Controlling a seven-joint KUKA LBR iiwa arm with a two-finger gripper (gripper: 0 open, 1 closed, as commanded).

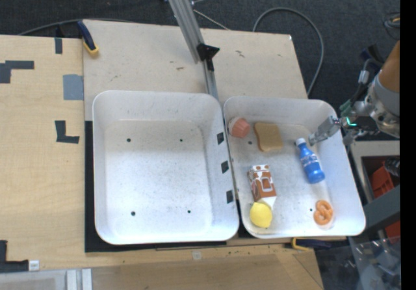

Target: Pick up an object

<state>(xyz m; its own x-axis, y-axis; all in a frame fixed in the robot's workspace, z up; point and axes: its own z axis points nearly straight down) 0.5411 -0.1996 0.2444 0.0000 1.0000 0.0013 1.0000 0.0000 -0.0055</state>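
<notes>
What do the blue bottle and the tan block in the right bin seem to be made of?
Blue bottle: probably glossy plastic, judging by its even blue colour and white cap. Tan block: perhaps sponge or foam; it looks matte with soft, rounded corners, but the view is too coarse to be sure.

A pale wooden bench (39,171) carrying two white bins side by side.

The left bin (104,152) and the right bin (292,108) sit touching on a lighter board (143,54) laid over the bench. Grey tape patches (73,86) mark the wood at left, and a yellow-tipped clamp (88,39) grips the board's far-left corner.
</notes>
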